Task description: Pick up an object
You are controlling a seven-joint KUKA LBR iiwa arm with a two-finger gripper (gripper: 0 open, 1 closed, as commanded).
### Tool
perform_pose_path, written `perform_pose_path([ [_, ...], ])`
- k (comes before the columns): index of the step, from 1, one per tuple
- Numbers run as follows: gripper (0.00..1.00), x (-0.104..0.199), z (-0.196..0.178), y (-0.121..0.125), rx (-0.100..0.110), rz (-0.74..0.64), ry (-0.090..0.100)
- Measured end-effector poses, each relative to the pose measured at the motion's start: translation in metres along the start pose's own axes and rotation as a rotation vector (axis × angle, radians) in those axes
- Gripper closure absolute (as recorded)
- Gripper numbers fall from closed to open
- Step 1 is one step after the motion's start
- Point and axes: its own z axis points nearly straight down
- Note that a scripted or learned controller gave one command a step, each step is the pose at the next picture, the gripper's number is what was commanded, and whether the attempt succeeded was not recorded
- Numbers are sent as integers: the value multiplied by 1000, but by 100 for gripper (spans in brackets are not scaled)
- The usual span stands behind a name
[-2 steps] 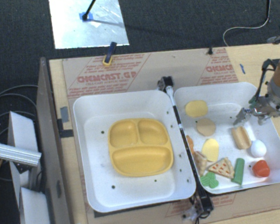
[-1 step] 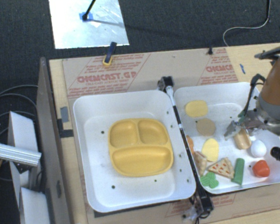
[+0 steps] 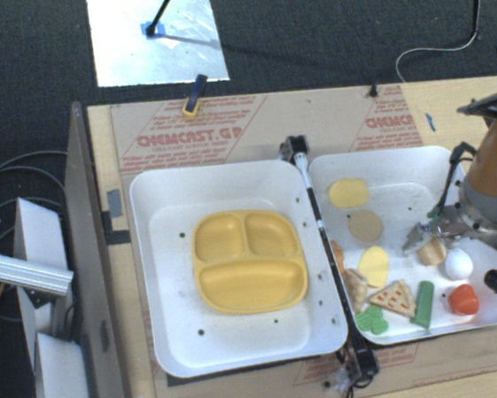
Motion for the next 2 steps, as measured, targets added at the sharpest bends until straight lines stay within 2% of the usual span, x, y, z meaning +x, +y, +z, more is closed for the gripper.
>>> perform_pose_path([
  [1, 100, 1, -11, 2, -3, -2, 0],
  [2, 100, 129, -107, 46, -14, -17, 3],
])
